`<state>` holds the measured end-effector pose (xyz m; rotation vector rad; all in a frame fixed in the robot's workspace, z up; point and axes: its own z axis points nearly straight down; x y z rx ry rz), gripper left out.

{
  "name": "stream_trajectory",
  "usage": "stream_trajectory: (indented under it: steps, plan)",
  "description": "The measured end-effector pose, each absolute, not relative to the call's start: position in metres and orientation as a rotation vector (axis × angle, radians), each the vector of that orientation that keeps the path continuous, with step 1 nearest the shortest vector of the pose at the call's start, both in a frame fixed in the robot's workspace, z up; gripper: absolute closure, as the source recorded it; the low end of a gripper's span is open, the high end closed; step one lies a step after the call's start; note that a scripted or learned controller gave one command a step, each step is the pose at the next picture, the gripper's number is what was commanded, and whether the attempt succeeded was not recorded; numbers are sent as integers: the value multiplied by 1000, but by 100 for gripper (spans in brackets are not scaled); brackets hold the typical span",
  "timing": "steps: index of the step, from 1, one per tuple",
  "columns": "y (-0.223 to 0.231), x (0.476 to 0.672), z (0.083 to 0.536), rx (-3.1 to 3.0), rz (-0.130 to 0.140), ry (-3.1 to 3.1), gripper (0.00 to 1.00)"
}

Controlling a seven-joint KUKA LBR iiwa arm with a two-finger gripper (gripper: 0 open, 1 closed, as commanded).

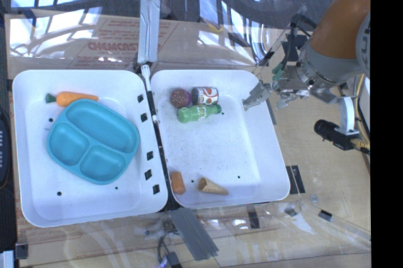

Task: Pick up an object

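The right bin [252, 153] holds a dark red ball [180, 97], a red and white can [205, 95] lying beside it, and a green bottle [198, 112] on its side just below them. Near the bin's front wall lie a small orange piece [178, 182] and a tan cone [213, 185]. My gripper [271, 99] hangs over the right bin's far right corner, well to the right of the can. It is open with nothing between its fingers.
The left bin [25, 197] carries a blue divided plate [93, 139] and a carrot [74, 97] behind it. A ridge [151, 134] separates the two bins. A cardboard panel [113, 40] stands behind the bins.
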<state>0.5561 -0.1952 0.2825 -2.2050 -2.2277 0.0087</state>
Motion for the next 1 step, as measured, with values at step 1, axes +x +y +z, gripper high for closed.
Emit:
stream_trajectory:
  steps: [1]
  plan:
    - [-138,575,166,-2301,15,-2116,0]
